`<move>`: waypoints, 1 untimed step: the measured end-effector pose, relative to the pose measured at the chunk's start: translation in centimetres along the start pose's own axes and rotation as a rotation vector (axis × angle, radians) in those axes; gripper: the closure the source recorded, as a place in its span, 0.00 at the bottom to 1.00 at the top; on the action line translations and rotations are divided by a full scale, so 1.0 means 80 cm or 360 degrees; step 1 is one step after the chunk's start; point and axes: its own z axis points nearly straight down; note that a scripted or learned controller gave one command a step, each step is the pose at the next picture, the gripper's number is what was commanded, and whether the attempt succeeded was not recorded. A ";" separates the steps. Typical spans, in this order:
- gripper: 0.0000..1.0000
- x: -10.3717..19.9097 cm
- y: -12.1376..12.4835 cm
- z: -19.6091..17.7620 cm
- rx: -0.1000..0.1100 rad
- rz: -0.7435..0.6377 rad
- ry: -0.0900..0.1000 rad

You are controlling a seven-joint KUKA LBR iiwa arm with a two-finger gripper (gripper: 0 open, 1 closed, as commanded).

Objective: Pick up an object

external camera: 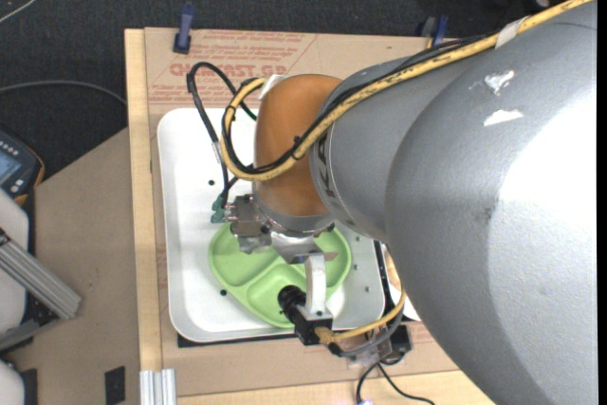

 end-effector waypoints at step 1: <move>1.00 0.002 0.007 0.090 -0.0006 0.0000 0.0003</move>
